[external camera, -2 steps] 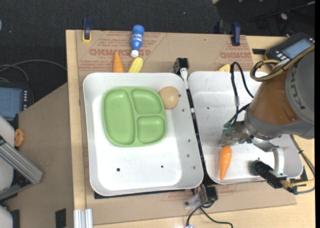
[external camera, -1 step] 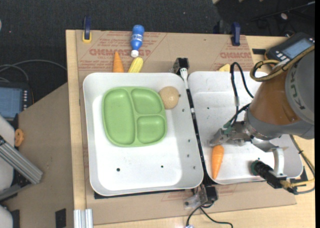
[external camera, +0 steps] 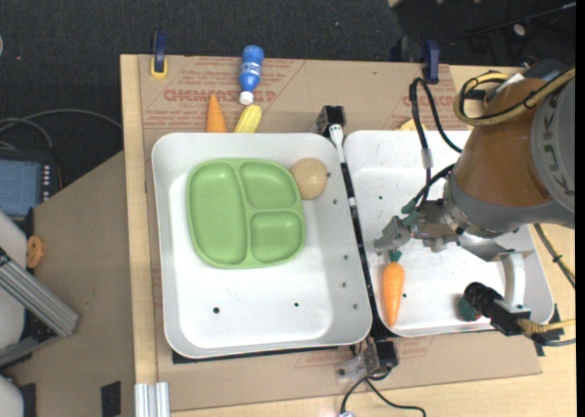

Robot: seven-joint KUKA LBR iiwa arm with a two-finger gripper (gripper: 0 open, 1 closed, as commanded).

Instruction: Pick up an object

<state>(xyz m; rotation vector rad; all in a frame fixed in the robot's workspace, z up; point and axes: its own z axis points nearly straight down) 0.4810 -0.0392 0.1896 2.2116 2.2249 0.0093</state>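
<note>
Over the right bin, the end effector hangs close to the upper end of the carrot, which lies near the bin's left wall. Whether it is open or closed I cannot tell. A sound grasp likely means centring over the carrot's thick part and closing across its width. The arm reaches in from the right, its wrist bent down and leftward.

- Left bin: front half bare, open from above. Green tray takes the back part, with a tan ball touching its far right corner.
- Right bin: back-left corner bare. Carrot lies by the front-left wall, pincer just behind it.
- Arm overhangs the right bin's right side.
- Bench strip behind the left bin: bottle, corn and orange piece close together.
</note>
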